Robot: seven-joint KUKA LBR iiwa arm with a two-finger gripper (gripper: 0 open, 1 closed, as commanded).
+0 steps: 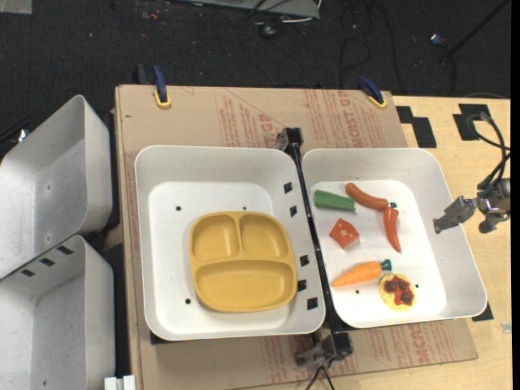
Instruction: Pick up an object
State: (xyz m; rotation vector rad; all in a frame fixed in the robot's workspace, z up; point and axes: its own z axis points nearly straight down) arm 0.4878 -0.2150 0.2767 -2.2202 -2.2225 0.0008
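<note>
The right white bin [431, 177] holds several toy foods. A green piece [335, 201] lies at its upper left, with an orange-red sausage [367, 197] beside it. A red chili pepper [392, 228] lies right of centre and a small red cube-like piece [344, 232] sits near the middle. An orange carrot [358, 274] and a yellow tart with red topping [397, 291] lie toward the front. My gripper [452, 216] hangs small at the view's right, just outside the right bin's right rim, apart from all the foods.
The left white bin [162, 177] holds a yellow divided plate [242, 260]. A black divider [305, 210] runs between the bins. Both bins rest on a cardboard sheet [236, 112]. Two more white bins [49, 218] stand off the bench at the left.
</note>
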